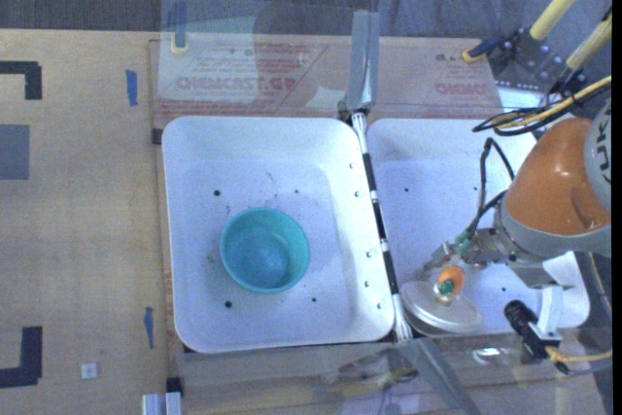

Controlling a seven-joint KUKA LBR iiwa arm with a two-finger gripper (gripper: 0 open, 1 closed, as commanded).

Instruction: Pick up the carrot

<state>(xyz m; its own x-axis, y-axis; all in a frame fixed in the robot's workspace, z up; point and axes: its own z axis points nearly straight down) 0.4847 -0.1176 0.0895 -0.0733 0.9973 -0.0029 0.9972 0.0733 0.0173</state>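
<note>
The carrot (448, 283) is a small orange piece with a green end, in the right bin (408, 170) near its front left corner. It shows over the back edge of a round silver dish (437, 309). My gripper (454, 259) hangs directly above the carrot, reaching in from the right below the orange band of the arm (559, 190). The gripper's tip meets the carrot's top in this view, and whether they touch is unclear.
A teal bowl (264, 251) stands upright in the left bin (194, 160), towards its front. The divider between the two bins (374, 209) runs just left of the silver dish. Cables and a black fitting (525, 324) hang off the arm at the right bin's front right.
</note>
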